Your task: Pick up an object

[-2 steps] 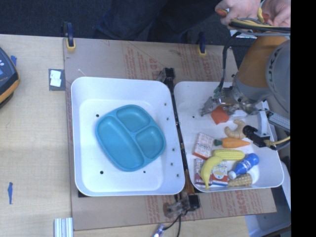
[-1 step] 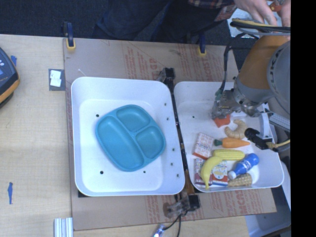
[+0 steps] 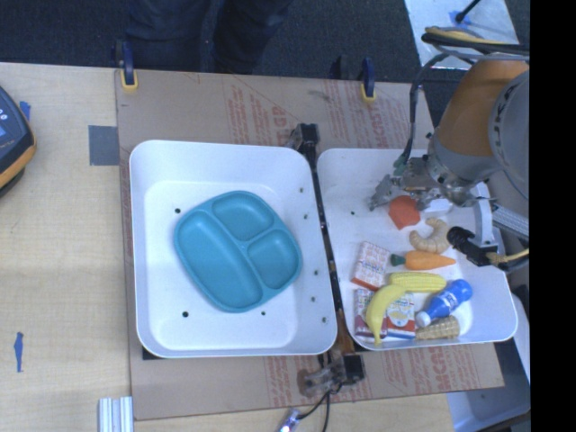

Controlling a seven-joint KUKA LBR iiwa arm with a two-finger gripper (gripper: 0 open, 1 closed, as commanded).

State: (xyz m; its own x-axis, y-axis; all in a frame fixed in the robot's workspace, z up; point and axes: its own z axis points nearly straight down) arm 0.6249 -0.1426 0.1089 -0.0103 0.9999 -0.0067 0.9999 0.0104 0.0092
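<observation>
The right bin [image 3: 346, 178] holds a pile of toy foods: a red piece [image 3: 405, 212], a beige knobbly piece [image 3: 431, 236], an orange carrot [image 3: 428, 260], a yellow banana [image 3: 382, 310], a blue bottle [image 3: 445, 301] and a small printed packet [image 3: 371, 265]. My gripper [image 3: 402, 191] reaches in from the right and hangs low over the far part of this bin. It is directly above and touching or almost touching the red piece. Whether the red piece is gripped is unclear from this angle.
The left bin [image 3: 162, 322] carries a blue divided plate [image 3: 238, 250]. A divider rail [image 3: 321, 241] runs between the bins. Black cable and hose [image 3: 468, 246] hang from the wrist over the right bin's edge. A yellow-black device [image 3: 11, 142] lies at the far left.
</observation>
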